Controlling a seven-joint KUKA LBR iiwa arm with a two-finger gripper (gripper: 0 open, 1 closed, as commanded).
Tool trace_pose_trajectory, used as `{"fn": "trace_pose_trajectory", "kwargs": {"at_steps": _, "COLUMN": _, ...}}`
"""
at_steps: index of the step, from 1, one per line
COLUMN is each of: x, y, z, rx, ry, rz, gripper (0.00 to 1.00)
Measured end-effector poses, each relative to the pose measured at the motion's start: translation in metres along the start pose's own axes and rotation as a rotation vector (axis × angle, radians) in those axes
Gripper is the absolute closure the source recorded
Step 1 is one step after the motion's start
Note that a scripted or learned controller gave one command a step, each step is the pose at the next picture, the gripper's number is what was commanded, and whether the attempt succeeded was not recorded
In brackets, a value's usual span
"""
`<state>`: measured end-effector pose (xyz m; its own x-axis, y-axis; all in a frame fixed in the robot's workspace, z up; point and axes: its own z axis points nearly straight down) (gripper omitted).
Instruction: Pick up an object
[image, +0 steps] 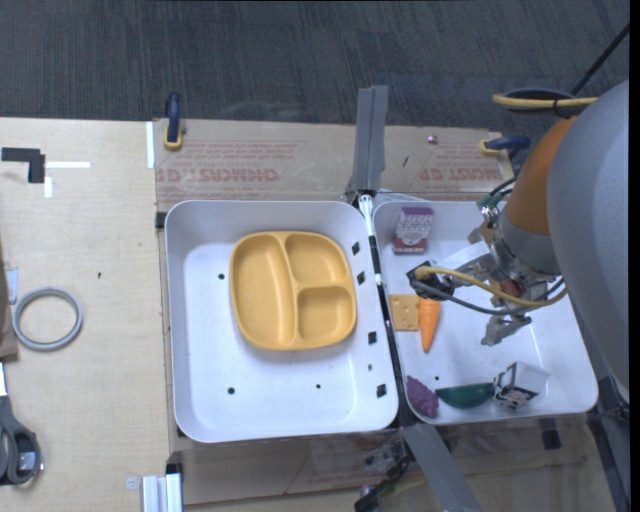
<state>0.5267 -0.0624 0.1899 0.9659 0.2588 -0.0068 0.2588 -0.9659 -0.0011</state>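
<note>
The carrot (428, 325) is a small orange toy, tapered, with its thick end toward the far side and its point toward the near side. It lies in the right bin (560, 395) near that bin's left wall, touching a square yellow cracker (403, 312) on its left. The claw (505, 328) hangs over the middle of the same bin, to the right of the carrot and apart from it. I cannot tell whether the claw is wide or narrow, and nothing shows in its grip. A pink and white packet (413, 228) sits at the far end, while a purple piece (423, 397), a dark green piece (466, 395) and a small white box (520, 385) line the near edge. The left bin (200, 400) carries a yellow divided plate (293, 290). A grey tape ring (45, 318) lies on the bench (90, 240).
</note>
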Motion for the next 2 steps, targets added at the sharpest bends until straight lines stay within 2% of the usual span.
{"fn": "trace_pose_trajectory", "kwargs": {"at_steps": 1, "x": 0.034, "y": -0.017, "z": -0.001, "rx": -0.001, "ry": 0.001, "rz": -0.134, "gripper": 0.0}}
{"fn": "trace_pose_trajectory", "kwargs": {"at_steps": 2, "x": -0.008, "y": -0.05, "z": 0.0, "rx": 0.0, "ry": 0.001, "rz": 0.033, "gripper": 0.0}}
